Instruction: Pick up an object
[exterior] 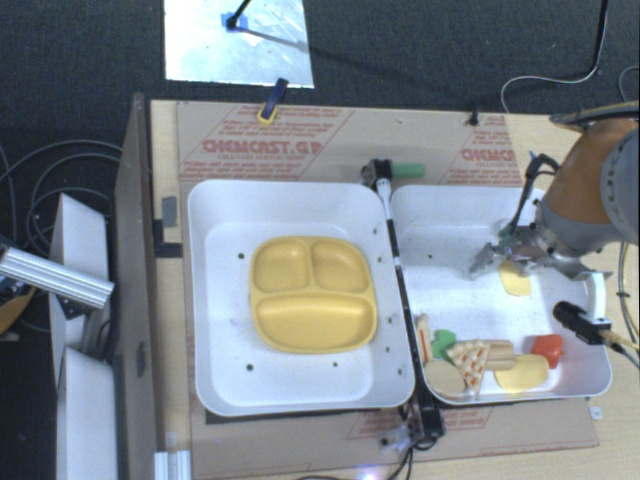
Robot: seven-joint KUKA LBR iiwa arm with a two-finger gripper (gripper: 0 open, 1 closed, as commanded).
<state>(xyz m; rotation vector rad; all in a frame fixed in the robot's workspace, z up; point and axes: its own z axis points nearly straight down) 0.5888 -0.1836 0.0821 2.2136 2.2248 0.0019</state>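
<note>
My pincer (pixel 505 256) hangs over the right bin (pixel 440 218), fingers spread, beside a yellow piece (pixel 516 282) (not gripped).

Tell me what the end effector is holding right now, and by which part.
It cannot be told. The end effector is low in the right bin, right over a pale yellow piece, but the view doesn't show that piece gripped.
</note>
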